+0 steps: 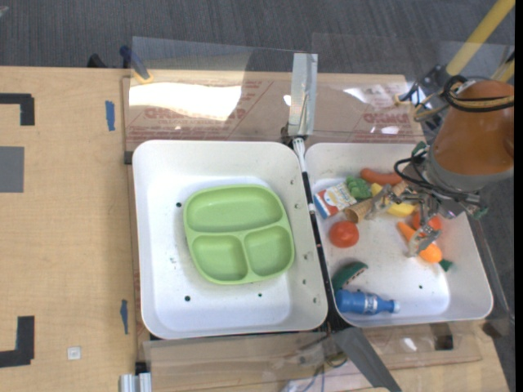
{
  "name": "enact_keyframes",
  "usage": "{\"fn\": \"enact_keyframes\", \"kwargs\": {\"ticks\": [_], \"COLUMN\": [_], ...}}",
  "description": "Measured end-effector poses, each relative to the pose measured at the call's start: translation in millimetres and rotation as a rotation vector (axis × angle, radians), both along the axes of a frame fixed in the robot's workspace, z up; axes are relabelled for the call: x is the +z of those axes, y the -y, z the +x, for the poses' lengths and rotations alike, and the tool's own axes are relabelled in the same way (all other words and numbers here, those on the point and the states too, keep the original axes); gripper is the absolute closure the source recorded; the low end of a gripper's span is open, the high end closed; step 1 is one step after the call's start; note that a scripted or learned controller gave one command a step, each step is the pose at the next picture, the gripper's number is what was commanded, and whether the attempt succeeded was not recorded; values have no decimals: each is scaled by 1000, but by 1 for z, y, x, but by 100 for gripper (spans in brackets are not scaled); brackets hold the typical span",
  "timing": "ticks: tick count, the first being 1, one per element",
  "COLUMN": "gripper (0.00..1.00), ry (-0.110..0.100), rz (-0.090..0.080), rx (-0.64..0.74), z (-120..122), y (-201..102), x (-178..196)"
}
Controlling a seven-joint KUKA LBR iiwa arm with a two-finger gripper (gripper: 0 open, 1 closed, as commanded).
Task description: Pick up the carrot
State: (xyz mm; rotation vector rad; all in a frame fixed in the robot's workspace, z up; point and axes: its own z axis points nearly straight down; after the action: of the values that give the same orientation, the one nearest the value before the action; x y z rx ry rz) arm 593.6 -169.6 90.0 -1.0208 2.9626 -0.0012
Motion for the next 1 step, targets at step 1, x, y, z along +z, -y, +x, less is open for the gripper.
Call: {"fn": "enact_keyframes", "kwargs": {"ticks": [1], "gripper": [0], "ry": [2], "rz": [-2], "rx": [38], "z": [-64], "y": [8], "x": [-1]}}
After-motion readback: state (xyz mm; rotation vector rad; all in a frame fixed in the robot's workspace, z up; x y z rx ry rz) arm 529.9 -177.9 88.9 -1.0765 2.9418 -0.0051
